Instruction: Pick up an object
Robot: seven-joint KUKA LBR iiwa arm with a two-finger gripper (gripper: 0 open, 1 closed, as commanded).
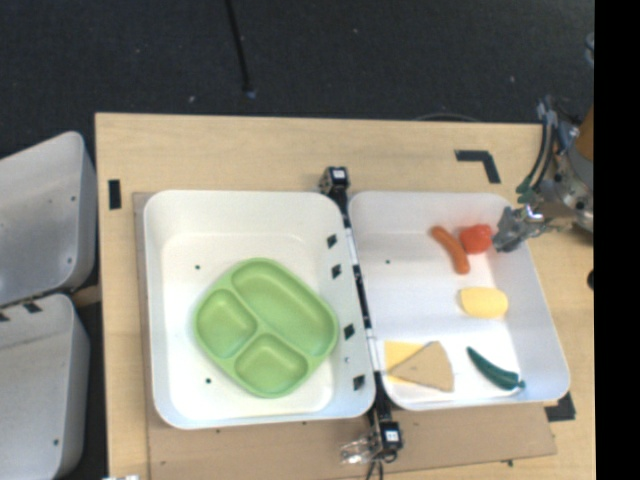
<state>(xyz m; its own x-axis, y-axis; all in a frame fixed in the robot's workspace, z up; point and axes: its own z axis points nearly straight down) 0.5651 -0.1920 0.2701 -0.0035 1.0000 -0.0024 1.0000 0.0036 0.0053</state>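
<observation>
The right bin (pixel 400 288) holds several toy foods. An orange sausage (pixel 450 248) lies near the back, with a small red piece (pixel 476 237) beside it. A yellow lemon-like piece (pixel 484 302) sits mid-bin. A tan wedge over a yellow slice (pixel 422 364) lies at the front, and a dark green pepper (pixel 494 368) is at the front right. My gripper (pixel 518 225) hovers at the bin's back right rim, just right of the red piece. It is small and blurred.
The left bin (pixel 170 238) holds a green divided plate (pixel 264 326). A black-marked divider runs between the bins. The wooden bench (pixel 250 148) surrounds both bins, with white chairs at the far left.
</observation>
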